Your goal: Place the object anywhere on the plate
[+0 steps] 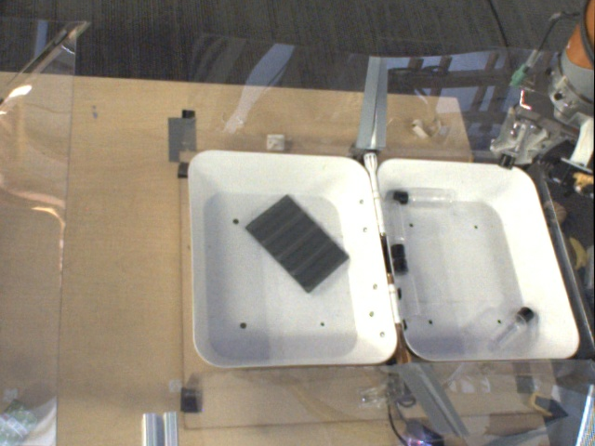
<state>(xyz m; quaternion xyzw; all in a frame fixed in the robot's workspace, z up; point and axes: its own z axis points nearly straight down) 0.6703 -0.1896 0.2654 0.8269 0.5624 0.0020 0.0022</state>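
Camera view. We look down on a wooden bench (112, 249) that carries two shallow white bins set side by side, their inner rims touching along the middle.

The left bin (200, 249) holds the plate (297, 243), a dark grey ribbed rectangle. It lies flat on the bin floor, turned at a slant, a little far of the bin's centre and apart from every wall.

The right bin (550, 249) holds two clear tubes with black caps. The far tube (429, 195) lies along the far wall, with its cap pointing left toward the inner rim. The near tube (507, 329) lies in the near right corner, with its cap at the far right end. Both tubes rest on the bin floor, well apart from each other and from the plate. Neither tube is on the plate.

A small black clip (398, 256) sits on the inner rim of the right bin, about midway along it.

The arm (581, 54) enters at the far right, its orange band at the frame edge. The gripper (521, 142) hangs beyond the far right corner of the right bin, outside the rim. We cannot tell whether it is released or clenched, and we see no item in it.

A grey metal bar (372, 100) runs away from the point where the bins meet.
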